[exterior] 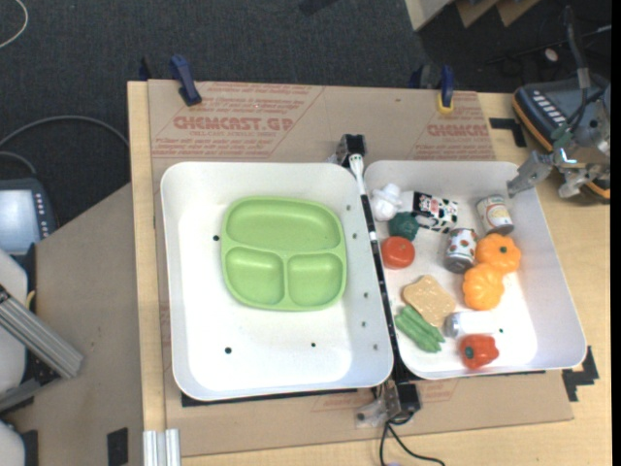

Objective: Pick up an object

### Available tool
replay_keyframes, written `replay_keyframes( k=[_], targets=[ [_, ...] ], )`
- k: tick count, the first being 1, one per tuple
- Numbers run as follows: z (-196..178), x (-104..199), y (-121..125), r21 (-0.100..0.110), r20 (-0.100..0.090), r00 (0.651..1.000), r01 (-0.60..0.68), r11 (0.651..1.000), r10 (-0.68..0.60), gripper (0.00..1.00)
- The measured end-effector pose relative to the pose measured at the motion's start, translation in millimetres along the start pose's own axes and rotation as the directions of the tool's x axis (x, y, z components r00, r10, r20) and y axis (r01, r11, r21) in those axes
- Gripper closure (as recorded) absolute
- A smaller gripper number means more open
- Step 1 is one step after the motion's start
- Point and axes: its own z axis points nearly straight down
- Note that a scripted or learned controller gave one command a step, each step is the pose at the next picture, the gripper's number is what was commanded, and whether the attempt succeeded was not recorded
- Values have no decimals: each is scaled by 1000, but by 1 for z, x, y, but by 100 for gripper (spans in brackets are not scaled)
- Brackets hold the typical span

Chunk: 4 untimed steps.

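While left bin (184, 260) holds green tray (283, 252), right bin (553, 289) holds toy food; tool (532, 175) state unclear

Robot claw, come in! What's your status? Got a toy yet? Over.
Gripper at right bin's far right corner, nothing seen in it. Toys untouched; small can nearest. Nothing in the way.

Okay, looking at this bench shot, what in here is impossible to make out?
- Gripper, camera view: small at the right bin's far corner; finger state unreadable.
- Arm: cut off by the right edge.
- Small can label: too small to read.
- Grey piece beside the bread slice: partly hidden, unidentifiable.
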Motion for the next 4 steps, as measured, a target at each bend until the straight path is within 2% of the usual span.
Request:
replay_keyframes(
  k=[1,2,3,4],
  targets=[
    [122,2,-45,12,-8,1000,-1,1000,1,0],
    [148,9,62,7,-21,1000,7,1000,-7,0],
    [-20,35,61,-20,5,1000,5,1000,-5,0],
    [-18,33,58,-5,4,1000,2,1000,-2,100]
  ],
)
